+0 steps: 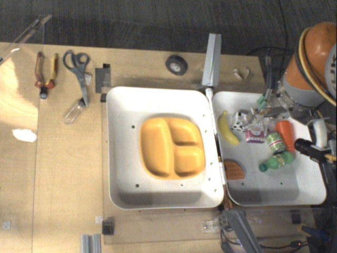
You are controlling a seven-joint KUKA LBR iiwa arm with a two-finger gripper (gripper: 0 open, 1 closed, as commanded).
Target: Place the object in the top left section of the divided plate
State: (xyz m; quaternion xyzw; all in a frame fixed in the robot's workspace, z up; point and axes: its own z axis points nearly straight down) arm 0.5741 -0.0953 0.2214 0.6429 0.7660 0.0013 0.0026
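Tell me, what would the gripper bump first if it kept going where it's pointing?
Probably the small pink item just under the gripper in the right bin; depth is hard to judge.

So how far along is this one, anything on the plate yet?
Nothing is placed yet: the yellow divided plate in the left bin has bare sections. The banana, carrot and green bottle lie in the right bin. Picking and placing both remain.

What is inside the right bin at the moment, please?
The right bin holds a banana, a green bottle, an orange carrot-like piece, a brown item and small toys. The arm covers its upper right corner.
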